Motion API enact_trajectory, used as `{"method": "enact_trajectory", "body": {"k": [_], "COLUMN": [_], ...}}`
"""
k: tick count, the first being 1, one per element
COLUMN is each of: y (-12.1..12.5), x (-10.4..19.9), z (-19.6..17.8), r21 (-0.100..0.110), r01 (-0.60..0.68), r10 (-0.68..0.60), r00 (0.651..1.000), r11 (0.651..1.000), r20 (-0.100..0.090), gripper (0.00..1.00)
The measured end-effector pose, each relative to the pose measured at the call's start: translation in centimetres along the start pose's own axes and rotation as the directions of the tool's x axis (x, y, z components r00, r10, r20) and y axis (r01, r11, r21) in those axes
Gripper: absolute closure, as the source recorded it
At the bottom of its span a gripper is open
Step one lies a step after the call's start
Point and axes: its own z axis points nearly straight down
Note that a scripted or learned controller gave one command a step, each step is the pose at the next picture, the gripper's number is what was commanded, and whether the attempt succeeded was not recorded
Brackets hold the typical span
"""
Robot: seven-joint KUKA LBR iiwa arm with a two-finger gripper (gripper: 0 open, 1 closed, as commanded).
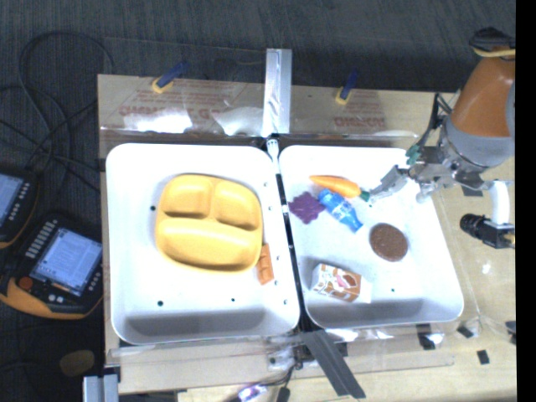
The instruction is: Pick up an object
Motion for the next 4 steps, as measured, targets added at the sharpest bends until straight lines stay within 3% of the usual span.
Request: {"method": "enact_trajectory", "body": {"k": [1, 2, 3, 4], "y": [4.3, 1.2, -1.8, -4.0], "x": [3.9, 5.9, 7.2, 8.2], "z": [11.5, 11.7, 11.6, 11.6], "r21": [-0.002, -0.017, -0.014, -0.022], "r01": [-0.163, 0.052, -0.005, 0.059], "r10": [0.163, -0.052, 0.005, -0.058], "r00": [0.987, 0.999, 1.000, 0.998], "r11": [0.987, 0.998, 1.000, 0.998], "r20": [0.002, 0.007, 0.004, 0.009], "gripper": [0.00, 0.00, 0.00, 0.00]}}
